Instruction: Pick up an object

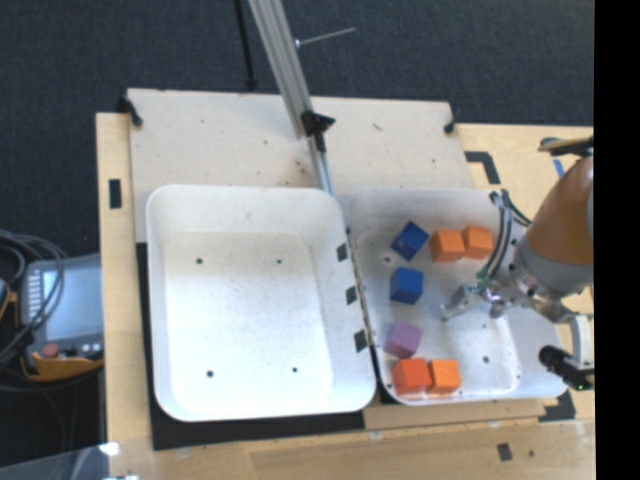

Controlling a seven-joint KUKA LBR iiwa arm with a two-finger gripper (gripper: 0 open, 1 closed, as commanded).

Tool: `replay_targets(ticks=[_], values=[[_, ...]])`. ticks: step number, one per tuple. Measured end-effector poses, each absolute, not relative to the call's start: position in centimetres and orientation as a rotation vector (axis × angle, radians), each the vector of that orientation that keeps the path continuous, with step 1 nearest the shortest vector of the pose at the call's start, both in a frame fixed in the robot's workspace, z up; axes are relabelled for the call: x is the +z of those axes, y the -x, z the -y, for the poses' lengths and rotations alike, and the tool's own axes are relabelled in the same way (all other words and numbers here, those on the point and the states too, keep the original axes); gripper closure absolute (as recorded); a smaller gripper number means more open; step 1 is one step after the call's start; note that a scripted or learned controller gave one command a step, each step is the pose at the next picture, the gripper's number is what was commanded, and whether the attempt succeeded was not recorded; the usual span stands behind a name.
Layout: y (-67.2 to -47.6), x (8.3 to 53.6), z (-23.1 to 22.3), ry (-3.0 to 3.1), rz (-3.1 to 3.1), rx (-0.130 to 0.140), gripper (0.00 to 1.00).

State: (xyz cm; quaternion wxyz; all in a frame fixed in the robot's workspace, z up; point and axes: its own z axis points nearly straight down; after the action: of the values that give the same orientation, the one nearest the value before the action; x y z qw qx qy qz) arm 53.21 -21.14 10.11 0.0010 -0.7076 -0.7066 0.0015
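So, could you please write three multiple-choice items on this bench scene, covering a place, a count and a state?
1. Which bin holds the blocks?
A. left bin
B. right bin
C. both

2. How many blue blocks are there?
A. one
B. two
C. four

3. The purple block is
A. lying in the bin
B. lifted in the air
C. stacked on a blue block

Key: 1 B, all blocks lie in the right bin. 2 B, two blue blocks. 3 A, the purple block rests on the floor, left of the gripper.

Dark grey carpet (120, 28) is surrounding the pale wooden worktop (300, 448); a metal pole (280, 48) is slanting up from its far side.
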Motion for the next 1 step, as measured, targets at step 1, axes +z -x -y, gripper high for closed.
replay_targets(ticks=[1], values=[[-53.33,9.88,21.24,2.227,2.219,0.000,0.00]])
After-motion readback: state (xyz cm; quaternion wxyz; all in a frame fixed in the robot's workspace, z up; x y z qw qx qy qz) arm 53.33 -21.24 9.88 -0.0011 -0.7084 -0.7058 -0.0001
